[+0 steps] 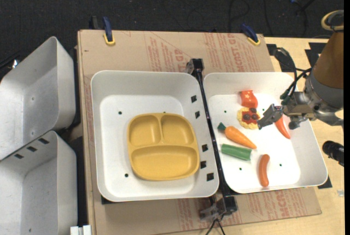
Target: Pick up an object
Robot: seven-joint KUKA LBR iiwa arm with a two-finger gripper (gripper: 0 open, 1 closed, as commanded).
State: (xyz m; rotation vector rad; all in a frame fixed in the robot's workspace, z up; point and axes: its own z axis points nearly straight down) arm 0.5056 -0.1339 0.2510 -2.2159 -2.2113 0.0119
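The gripper (272, 117) hangs low over the right bin (306, 174), dark fingers angled down toward the left, and from this slanted view I can't tell how wide they are spread; nothing shows between them. Just beside its tip lies a small yellow toy with dark and red bits (249, 117), and above that a red pepper piece (248, 98). Partly under the wrist, a slim red-orange chili (283, 129) pokes out. Further down the bin sit a carrot (239, 137), a green bean-like stick (236, 151) and a red sausage (264, 169), each a little apart from the rest. Over in the left bin (104, 135), a yellow divided plate (163, 146) rests flat.

My read: any of these would do, and the yellow toy is nearest. They look like plastic play food, so likely light, stiff and a bit slick. The long ones, carrot or sausage, would probably grip best across the middle of their narrow width. The yellow toy is lumpy; a pinch across its sides seems safest, though it could skid on the smooth bin floor.
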